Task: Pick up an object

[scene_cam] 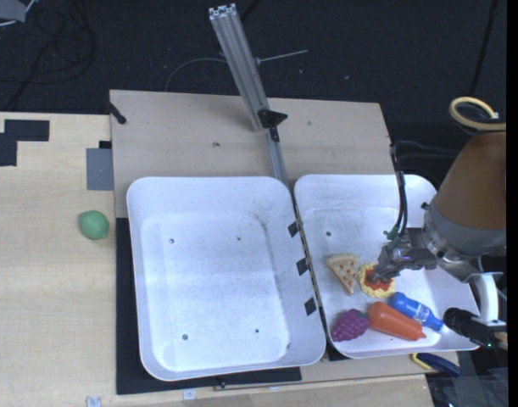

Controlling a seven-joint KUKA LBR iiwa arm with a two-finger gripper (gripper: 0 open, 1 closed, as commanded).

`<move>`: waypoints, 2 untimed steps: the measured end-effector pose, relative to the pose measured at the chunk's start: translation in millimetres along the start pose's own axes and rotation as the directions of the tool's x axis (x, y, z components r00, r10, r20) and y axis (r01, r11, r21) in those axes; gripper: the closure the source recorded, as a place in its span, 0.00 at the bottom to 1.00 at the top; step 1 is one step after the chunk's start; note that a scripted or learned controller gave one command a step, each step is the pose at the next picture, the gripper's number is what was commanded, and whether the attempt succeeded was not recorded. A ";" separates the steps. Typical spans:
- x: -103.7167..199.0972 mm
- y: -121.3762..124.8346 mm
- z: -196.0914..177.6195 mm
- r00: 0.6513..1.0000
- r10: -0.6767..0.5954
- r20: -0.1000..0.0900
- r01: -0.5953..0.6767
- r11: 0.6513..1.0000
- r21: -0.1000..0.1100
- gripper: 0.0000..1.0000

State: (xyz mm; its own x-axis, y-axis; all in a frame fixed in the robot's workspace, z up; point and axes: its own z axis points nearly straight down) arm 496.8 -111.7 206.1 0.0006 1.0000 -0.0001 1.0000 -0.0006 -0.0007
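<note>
Target object: a small yellow-and-red toy [377, 283] lies in the right bin [343, 202], near the middle of that bin's right half.
Long axis: the toy is too small and too covered by the tool to read a clear axis or which way it points; the visible part spreads roughly along the bin floor from left to right.
Gripper [384, 270]: it reaches in from the right and its dark tip sits directly over the yellow-and-red toy, touching or just above it.
Pincer opening: cannot tell; the tip is a dark cluster and the spacing is not readable, nor whether the toy sits between the tips.
Arm [470, 202]: grey wrist with the orange band above it, hanging over the bin's right edge.
Neighbours in the right bin: a pizza-slice toy [344, 271] just left of the target, point toward the bin's near side; an orange carrot [396, 321] lying aslant just below it; a blue piece [415, 309] touching the carrot's upper side; a purple grape bunch [349, 324] at the carrot's left end.
Left bin [148, 202]: white, beside the right bin, the two rims touching.
Green ball [94, 225]: on the wooden bench, well apart to the left of both bins.
</note>
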 end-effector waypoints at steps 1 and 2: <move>50.7 0.8 2.9 1.000 -0.004 -0.001 0.004 1.000 0.000 1.00; 100.6 13.4 8.3 1.000 -0.004 -0.001 0.004 1.000 0.001 1.00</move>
State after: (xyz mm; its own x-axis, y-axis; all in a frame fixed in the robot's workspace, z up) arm 510.3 -11.2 197.9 -0.0031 1.0000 0.0008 1.0000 0.0031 -0.0015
